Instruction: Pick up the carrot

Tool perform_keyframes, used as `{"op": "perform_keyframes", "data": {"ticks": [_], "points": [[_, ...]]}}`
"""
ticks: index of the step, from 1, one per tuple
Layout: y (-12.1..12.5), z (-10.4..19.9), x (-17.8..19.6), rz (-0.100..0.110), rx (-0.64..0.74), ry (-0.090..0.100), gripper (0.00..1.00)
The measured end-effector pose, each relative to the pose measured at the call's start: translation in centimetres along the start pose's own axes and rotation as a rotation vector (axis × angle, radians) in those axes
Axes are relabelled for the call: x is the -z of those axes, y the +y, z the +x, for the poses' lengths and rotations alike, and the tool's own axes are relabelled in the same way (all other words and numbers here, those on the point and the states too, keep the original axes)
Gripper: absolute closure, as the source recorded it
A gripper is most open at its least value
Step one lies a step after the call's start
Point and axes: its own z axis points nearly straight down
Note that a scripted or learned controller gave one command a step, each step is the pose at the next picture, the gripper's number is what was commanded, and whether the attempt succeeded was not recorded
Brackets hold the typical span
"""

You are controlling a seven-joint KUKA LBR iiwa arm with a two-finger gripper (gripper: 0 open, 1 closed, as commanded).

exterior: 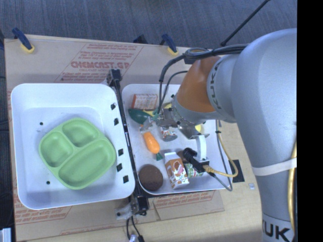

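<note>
The gripper [169, 130] hangs over the right bin [214, 185], near its middle. The carrot [151, 142] lies in that bin just left of the jaws and slightly nearer the camera, apart from them. A carton [175, 172] stands nearer the camera than the jaws, with a round thing [150, 178] on its left. A packet [144, 102] lies beyond the jaws, to their left. The plate [77, 152] sits in the left bin [25, 100], well left of the jaws.

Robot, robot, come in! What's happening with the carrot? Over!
Gripper low in right bin, beside the carrot. Carrot lying loose, not gripped. Green leafy toy and brown ball nearby.
</note>
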Motion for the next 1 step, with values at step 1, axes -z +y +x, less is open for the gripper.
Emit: {"op": "perform_keyframes", "data": {"ticks": [1], "points": [[0.39, -0.23, -0.38, 0.019, -0.006, 0.001, 1.0]]}}
